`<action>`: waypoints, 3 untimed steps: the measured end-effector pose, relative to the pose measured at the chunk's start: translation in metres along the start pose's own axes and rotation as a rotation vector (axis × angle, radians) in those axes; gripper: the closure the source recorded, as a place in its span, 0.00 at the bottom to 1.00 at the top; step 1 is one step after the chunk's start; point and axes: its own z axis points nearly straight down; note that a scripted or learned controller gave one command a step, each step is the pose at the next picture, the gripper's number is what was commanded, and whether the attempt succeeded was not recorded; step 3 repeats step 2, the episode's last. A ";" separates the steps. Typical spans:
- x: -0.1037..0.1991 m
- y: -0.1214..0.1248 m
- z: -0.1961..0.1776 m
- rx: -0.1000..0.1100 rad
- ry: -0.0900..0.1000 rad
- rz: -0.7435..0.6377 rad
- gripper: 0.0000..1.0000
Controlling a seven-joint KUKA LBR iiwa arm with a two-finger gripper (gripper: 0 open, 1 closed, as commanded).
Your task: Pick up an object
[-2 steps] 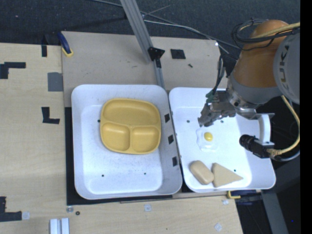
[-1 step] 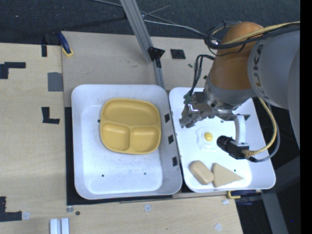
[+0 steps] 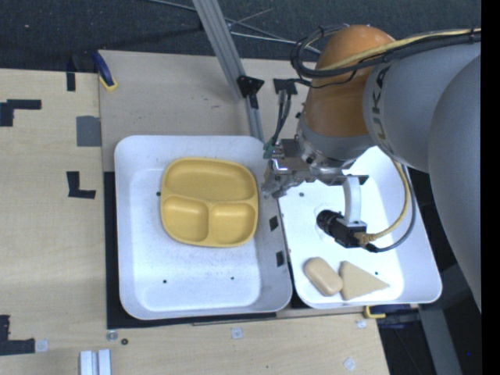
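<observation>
**Ana:** Start with the big one: the grey arm [image 3: 414, 84] reaches in from the right. Its orange-banded wrist hangs over the far end of the right bin [image 3: 414, 264].

**Ben:** And the left bin [image 3: 129, 225] beside it?

**Ana:** It's taken up mostly by a yellow dish [image 3: 209, 201] with three compartments, lying flat and right way up. That's wide and shallow, so I'd call it an awkward thing to pinch except by the rim.

**Ben:** Where's the gripper [image 3: 283, 170] itself?

**Ana:** Low, right at the wall where the two bins meet, just beside the dish's near corner. I can't make out if it touches anything. Spread or pressed together? I can't tell from here, because the wrist covers it. I see nothing held in it.

**Ben:** So what's it after?

**Ana:** Hard to call. The dish is the closest candidate. The other two sit at the opposite end of the right bin, well apart from the gripper: a tan wedge [image 3: 363, 280], lying flat, and a smaller tan oval lump [image 3: 322, 276] just beside it, maybe touching.

**Ben:** Those look easier.

**Ana:** I'd guess so, since they're small enough to close around. But they're tucked against the near wall, which leaves little room to come down on that side.

**Ben:** So the pick isn't made?

**Ana:** Not yet, as I judge it.
</observation>
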 end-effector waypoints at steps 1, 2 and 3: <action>0.053 0.016 -0.001 0.000 0.000 -0.001 1.00; 0.050 0.015 -0.001 0.001 -0.002 0.004 0.00; 0.050 0.015 -0.001 0.001 -0.002 0.004 0.00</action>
